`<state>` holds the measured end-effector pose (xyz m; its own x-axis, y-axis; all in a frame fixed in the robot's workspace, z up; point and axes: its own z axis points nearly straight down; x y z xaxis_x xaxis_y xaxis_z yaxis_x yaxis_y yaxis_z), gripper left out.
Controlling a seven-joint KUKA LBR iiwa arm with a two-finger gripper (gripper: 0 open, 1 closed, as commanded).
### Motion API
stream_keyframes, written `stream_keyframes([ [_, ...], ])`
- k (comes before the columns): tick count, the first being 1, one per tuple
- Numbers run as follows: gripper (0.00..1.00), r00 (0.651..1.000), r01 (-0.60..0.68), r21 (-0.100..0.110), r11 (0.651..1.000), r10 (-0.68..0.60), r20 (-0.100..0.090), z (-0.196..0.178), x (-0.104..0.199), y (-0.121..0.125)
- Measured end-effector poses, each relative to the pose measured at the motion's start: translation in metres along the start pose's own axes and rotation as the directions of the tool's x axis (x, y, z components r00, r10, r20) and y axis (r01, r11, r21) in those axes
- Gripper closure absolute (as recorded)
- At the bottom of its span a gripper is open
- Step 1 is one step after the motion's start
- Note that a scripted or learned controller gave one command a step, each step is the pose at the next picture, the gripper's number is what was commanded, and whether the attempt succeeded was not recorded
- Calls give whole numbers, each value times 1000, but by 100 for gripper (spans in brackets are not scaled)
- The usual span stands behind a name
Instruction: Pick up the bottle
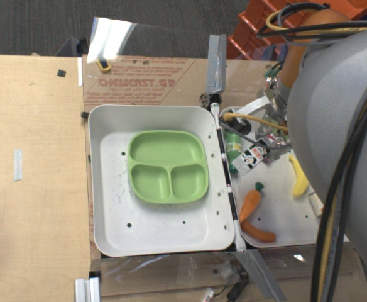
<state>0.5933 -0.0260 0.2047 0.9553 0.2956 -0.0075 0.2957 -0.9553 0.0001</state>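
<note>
The claw (259, 151) sits low in the right bin (278, 216), at mid-right of the frame, amid cables and the grey bulk of the arm (340, 137). Whether its jaws are apart or together cannot be told, since the arm and wiring mask them. Just left of the claw, against the bin's left wall, lies a green, dark-capped object with a white patterned label, judged to be the bottle (237, 148); it appears to touch or nearly touch the claw, but no grasp is visible. Below it lie an orange carrot (250, 204) and a second orange piece (257, 233); a yellow banana (298, 176) lies to the right, near the arm. The left bin (108, 231), at frame centre, carries a green divided plate (168, 167). Both bins rest on the bench (32, 168). Judgement: the approach seems complete; closing and lifting remain to be done.
</note>
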Motion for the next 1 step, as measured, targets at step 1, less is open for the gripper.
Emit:
stream_keyframes([
  [1,100,1000,-12,-1,1000,12,-3,-127,20,-55],
])
